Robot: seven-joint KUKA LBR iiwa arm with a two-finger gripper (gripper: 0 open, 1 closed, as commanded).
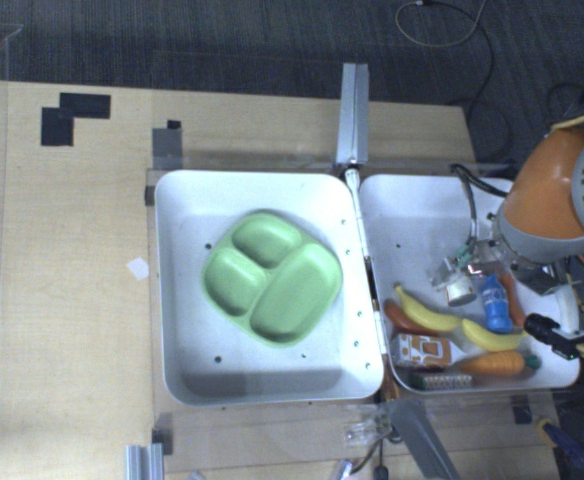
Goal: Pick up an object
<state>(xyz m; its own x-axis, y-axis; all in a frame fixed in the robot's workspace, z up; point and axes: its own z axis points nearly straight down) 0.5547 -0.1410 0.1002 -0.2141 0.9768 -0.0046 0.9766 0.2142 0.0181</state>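
A wooden bench [62, 298] carries two white bins. The left bin [177, 368] holds a green divided plate [272, 276]. In the right bin [412, 208], at lower right of the frame, the gripper [462, 278] hangs above two bananas [427, 311], a blue bottle [495, 306] and a carrot [492, 364]; its state I cannot tell
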